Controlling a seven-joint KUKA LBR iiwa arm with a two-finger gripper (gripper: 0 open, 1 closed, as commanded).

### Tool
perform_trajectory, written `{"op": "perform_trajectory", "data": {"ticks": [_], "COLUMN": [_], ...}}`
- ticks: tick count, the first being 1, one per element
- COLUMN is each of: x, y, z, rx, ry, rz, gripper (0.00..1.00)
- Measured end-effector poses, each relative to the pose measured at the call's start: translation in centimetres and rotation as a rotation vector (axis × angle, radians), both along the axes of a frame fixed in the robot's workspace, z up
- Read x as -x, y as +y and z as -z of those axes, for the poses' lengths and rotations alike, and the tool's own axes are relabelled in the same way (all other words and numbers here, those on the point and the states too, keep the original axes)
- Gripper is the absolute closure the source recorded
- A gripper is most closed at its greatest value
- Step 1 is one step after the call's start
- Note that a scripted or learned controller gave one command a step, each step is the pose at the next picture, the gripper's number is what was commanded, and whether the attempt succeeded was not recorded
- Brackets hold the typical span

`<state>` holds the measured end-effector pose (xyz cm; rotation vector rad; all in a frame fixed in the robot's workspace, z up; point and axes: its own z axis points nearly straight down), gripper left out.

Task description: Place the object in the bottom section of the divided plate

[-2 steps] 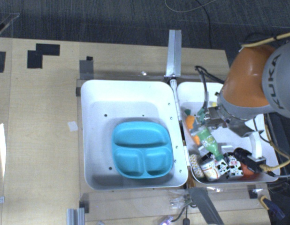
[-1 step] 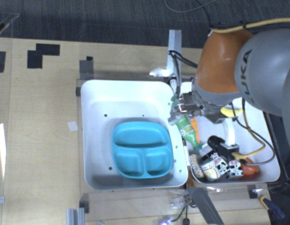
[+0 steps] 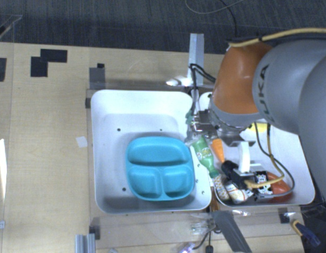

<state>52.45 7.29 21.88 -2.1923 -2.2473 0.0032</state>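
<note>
A blue divided plate (image 3: 160, 167) lies in the left bin (image 3: 107, 141), with one wide section at the far side and two small ones at the near side; nothing lies in any of them. My gripper (image 3: 196, 126) hangs over the wall between the two bins, just beyond the plate's upper right corner, mostly hidden under the orange wrist band (image 3: 237, 80). Right below it a green bottle-like object (image 3: 204, 154) lies along the right bin's left edge, beside an orange carrot-like piece (image 3: 218, 151). I cannot see anything between the fingers.
The right bin (image 3: 305, 191) holds a heap of small items at its near end, among them black, white and red pieces (image 3: 247, 183). The grey arm (image 3: 295, 73) covers most of that bin. Cables run by the wrist.
</note>
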Motion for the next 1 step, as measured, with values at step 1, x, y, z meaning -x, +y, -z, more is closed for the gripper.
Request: {"op": "perform_trajectory", "data": {"ticks": [1], "x": [-0.01], "y": [-0.02], "z": [-0.01], "rx": [0.000], "ry": [0.000], "rz": [0.001], "gripper": [0.00]}}
